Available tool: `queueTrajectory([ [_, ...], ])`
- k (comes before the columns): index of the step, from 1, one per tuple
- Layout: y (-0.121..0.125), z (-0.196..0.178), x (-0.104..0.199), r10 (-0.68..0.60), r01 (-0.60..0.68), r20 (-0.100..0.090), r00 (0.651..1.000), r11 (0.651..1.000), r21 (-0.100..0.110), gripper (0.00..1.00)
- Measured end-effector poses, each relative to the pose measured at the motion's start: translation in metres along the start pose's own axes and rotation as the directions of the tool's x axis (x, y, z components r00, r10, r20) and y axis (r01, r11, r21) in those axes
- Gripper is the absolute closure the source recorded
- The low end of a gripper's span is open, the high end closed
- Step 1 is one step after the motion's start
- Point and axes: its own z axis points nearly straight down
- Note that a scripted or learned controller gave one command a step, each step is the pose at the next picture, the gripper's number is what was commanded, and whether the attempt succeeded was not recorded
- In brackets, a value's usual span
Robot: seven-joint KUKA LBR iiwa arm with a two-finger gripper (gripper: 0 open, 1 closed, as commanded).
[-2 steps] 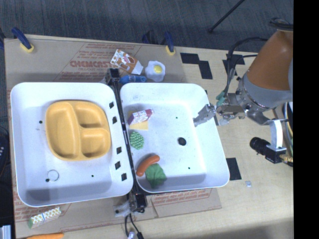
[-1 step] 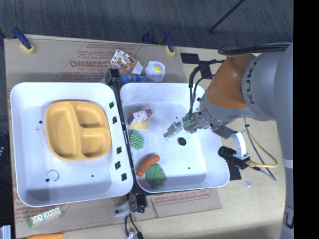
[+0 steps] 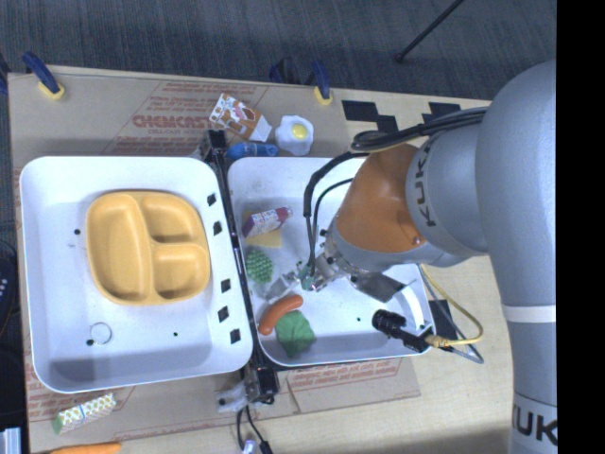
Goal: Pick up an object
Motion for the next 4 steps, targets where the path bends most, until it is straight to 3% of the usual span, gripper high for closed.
queueTrajectory([
  [1, -0.0278, 0.0002, 0.0145, 0.146, -0.146, -0.001, 0.989, 0.989, 0.001, 0.00],
  [2, -0.0345, 0.0003, 0.0194, 0.358, -0.358, -0.003, 0.934, 0.934, 0.003, 0.00],
  [3, -0.0344, 0.0002, 0.0194, 0.358, -0.358, -0.003, 0.934, 0.934, 0.002, 0.00],
  [4, -0.0341, -0.0094, 0.0196, 0.353, -0.353, -0.004, 0.936, 0.936, 0.005, 1.00],
])
